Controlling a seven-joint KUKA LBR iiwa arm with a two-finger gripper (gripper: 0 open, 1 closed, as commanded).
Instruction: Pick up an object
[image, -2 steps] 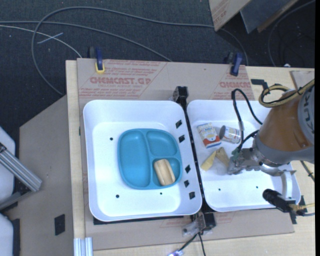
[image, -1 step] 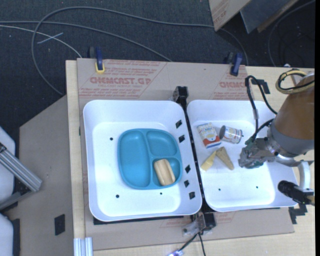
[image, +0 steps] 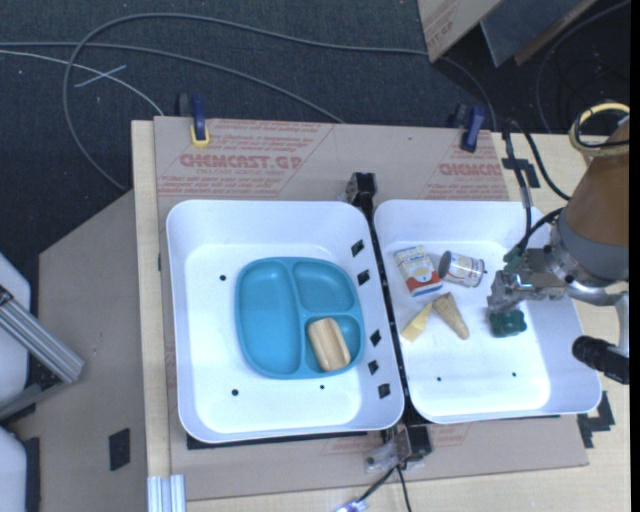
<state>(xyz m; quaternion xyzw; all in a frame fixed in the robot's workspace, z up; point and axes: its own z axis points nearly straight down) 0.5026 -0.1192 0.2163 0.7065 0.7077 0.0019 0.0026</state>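
Note:
In the right bin (image: 480, 395) lie a small carton with a red edge (image: 417, 271), a silver can on its side (image: 462, 268), a yellow wedge (image: 416, 322), a tan cone (image: 452, 315) and a dark green object (image: 508, 322). My gripper (image: 503, 293) hangs over the right part of this bin, directly above the green object and close to it. Whether it touches the green object I cannot tell. The left bin (image: 200, 240) holds a blue divided plate (image: 290, 300) with a bread roll (image: 328, 343) in its lower right compartment.
The arm (image: 600, 225) reaches in from the right over the right bin's edge. A black divider with clips (image: 372, 290) runs between the bins. Blue clamps (image: 200, 118) hold the board at the back. Cables lie on the dark floor behind.

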